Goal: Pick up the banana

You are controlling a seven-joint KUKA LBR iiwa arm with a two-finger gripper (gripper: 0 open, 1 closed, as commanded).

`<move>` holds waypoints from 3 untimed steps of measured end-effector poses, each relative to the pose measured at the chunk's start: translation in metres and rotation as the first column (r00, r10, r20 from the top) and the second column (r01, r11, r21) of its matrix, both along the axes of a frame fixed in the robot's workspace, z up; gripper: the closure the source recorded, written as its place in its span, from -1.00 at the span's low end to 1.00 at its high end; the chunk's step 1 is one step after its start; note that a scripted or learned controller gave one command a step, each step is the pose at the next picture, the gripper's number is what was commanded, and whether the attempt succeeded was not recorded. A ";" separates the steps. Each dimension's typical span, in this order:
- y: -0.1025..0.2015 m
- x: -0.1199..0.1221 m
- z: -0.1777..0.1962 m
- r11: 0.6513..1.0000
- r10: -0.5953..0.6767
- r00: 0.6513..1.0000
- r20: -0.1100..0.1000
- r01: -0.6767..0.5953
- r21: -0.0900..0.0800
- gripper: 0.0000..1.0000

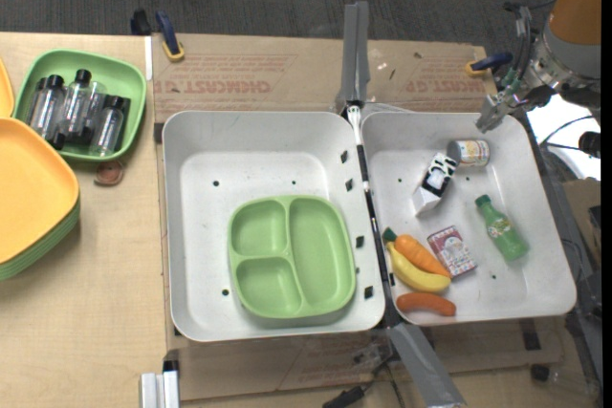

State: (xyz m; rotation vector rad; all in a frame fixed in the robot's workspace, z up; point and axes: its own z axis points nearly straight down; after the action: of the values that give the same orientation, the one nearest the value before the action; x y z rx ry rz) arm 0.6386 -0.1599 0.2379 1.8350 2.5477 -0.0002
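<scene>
Camera view looks down on the right bin [545, 196], where the banana [415, 271] lies near the front left corner, touching a carrot [417, 252] above it and close to an orange sausage-like piece [426, 304] below. The gripper [499, 107] hovers at the bin's far right corner, well apart from the banana; whether its fingers are spread or pressed together cannot be told. A green bottle [502, 228] and a small can [469, 151] lie between them.
</scene>
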 end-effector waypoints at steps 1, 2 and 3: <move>0.085 -0.015 -0.034 0.959 0.285 0.959 -0.002 -0.285 0.001 1.00; 0.086 0.021 -0.046 0.790 0.613 0.790 0.001 -0.613 -0.001 1.00; 0.088 0.000 -0.047 0.999 0.051 0.999 -0.002 -0.051 0.000 1.00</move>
State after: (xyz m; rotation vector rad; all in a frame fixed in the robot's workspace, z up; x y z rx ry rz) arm 0.6387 -0.0716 0.1913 1.7705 2.5953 -0.0021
